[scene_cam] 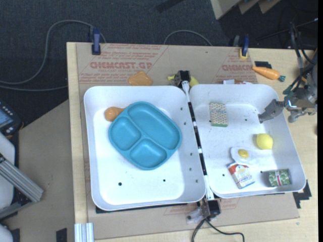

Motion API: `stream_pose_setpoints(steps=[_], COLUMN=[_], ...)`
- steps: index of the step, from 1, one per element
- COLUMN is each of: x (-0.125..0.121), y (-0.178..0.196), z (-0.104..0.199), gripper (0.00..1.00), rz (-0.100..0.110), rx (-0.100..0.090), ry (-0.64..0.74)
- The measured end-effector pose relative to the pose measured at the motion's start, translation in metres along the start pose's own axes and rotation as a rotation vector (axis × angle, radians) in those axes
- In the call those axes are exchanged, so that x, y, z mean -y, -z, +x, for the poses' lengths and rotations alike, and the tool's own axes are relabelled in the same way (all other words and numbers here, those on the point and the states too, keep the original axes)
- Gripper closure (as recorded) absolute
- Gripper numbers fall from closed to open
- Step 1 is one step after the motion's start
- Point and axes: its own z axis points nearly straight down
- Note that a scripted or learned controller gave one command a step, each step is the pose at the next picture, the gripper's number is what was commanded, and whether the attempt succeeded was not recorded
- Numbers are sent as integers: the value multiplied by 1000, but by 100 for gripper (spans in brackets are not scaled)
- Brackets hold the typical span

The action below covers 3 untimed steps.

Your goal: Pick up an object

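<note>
Two white bins are sitting side by side on the bench. The left bin [96,150] is carrying one blue divided tray [145,134], lying toward its far edge, and one orange ball [112,113] is peeking out from behind the tray's far left corner. The right bin [290,150] is carrying five things: one patterned sponge block [218,114] near its far left corner, one yellow lemon [264,141] toward its right edge, one toy fried egg [242,154] just beside one small red-and-white carton [241,174] toward the near edge, and one green packet [278,178] in the near right corner. The gripper [280,111] is hanging over the far right edge of the right bin, its two fingers spread apart and pinching nothing, apart from the lemon. On the bench beyond the bins, one toy carrot [267,73] is lying near the far right corner.
</note>
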Motion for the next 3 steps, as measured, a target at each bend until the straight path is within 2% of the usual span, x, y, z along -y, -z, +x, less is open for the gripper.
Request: stream_pose_setpoints(steps=[1, 2, 3], x=[-17, -20, -20], y=[-151, -132, -122], z=[-32, -31, -31], gripper=[0, 100, 100], rz=[8, -3, -6], rx=[-2, 2, 3], ry=[-2, 0, -1])
